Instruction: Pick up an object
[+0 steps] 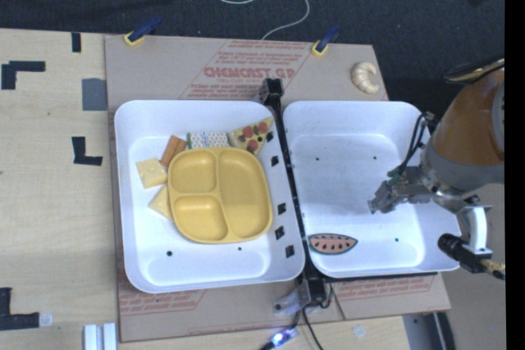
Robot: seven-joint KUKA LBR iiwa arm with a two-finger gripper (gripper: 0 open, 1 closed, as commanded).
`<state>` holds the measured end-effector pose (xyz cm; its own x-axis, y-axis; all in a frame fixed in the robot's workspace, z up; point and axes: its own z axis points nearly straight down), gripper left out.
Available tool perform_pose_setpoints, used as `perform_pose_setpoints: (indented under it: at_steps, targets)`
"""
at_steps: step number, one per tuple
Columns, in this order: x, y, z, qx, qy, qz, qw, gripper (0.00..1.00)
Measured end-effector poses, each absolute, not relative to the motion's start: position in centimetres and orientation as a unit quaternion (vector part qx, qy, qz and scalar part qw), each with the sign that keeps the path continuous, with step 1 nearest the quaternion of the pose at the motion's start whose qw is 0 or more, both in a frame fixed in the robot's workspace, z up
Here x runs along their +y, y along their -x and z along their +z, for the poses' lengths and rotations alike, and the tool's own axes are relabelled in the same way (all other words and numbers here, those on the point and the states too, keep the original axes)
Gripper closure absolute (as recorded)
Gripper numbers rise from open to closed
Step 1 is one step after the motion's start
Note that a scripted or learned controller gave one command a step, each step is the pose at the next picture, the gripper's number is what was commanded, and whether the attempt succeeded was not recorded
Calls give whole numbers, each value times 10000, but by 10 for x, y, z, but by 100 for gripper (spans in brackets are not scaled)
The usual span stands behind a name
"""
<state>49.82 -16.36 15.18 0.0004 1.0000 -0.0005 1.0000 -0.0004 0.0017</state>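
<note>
One grey arm (pixel 467 135) angled into right bin (pixel 353 123), tool (pixel 384 201) low above floor, grip state unclear.

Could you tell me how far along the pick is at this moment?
Done: the gripper is over the right bin. In hand: nothing visibly held; it hangs above bare floor. Left: the watermelon slice lies near the front wall, apart from the gripper, unpicked. The yellow plate and other pieces sit in the left bin.

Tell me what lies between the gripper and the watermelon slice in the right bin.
In the camera view, only bare white bin floor lies between the gripper and the watermelon slice in the right bin.
</note>
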Motion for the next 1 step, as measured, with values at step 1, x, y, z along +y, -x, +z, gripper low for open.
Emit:
perform_pose_setpoints:
  at_steps: [1]
  targets:
    - [-162,-496,214,7077,-7065,11,21,100]
